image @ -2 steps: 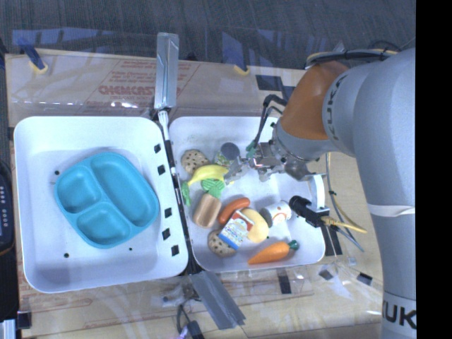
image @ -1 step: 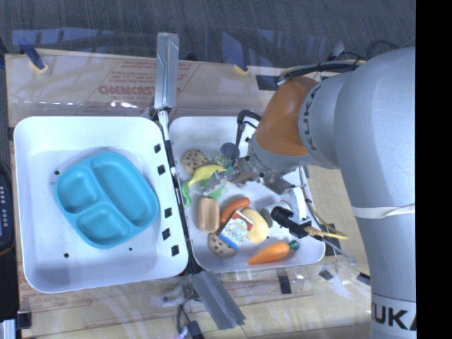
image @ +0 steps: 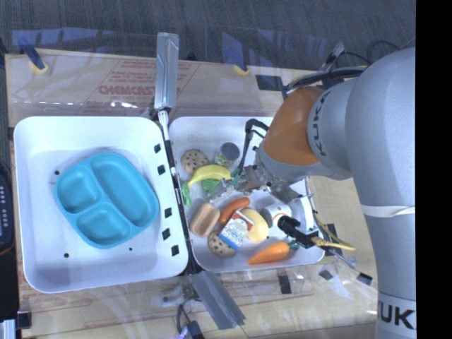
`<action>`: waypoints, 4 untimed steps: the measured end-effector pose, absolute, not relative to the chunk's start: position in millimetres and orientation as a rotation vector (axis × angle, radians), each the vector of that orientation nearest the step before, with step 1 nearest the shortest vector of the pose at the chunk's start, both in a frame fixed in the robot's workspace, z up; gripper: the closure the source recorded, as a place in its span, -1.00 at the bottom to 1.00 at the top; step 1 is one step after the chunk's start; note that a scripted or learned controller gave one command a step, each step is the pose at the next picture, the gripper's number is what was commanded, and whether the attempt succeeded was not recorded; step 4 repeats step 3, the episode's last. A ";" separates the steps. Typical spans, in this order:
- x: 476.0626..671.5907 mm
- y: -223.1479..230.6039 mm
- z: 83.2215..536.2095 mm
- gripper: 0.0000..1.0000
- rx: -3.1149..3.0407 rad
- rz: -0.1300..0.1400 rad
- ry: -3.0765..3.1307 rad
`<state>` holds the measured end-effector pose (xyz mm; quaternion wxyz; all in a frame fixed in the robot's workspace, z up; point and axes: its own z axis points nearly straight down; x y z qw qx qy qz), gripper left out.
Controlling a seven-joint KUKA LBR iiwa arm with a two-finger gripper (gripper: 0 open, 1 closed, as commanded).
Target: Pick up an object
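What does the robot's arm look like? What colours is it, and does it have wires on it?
The arm is big, round and smooth, mostly grey, with a shiny orange band near the wrist. Dark letters spelling KUKA run along the grey part beside the orange. Thin black cables loop over the top of it. Its gripper is small, dark metal.
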<state>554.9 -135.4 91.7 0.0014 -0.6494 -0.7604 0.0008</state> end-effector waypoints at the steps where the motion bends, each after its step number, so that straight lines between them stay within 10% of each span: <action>1: 574.1 -159.5 92.2 -1.00 -2.065 0.002 -2.366; 4: 521.7 -131.6 91.9 -1.00 -1.804 0.003 -2.573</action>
